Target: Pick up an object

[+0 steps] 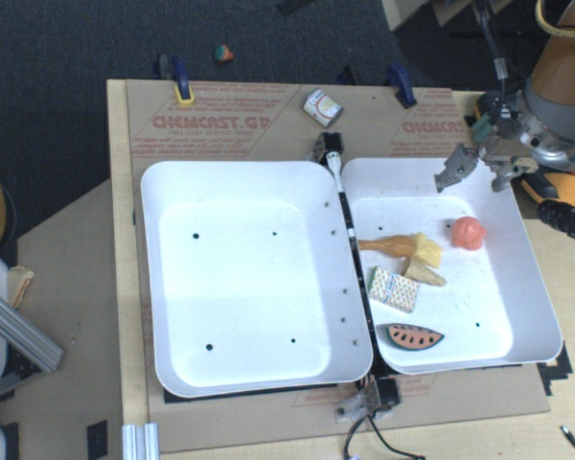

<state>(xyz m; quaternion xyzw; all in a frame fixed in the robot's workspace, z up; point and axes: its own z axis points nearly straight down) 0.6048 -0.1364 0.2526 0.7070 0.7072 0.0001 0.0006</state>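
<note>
claw (478, 170): fingers apart, nothing between | arm (556, 94): cut off at right edge

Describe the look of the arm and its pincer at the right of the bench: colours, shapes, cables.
The arm is rounded, with an orange-tan band above a grey, ring-shaped wrist section. Below that sits the pincer, a compact grey metal assembly with two dark, angular fingers and small fittings on its body. A thin dark cable runs up from the pincer's top. No markings can be made out.
</note>
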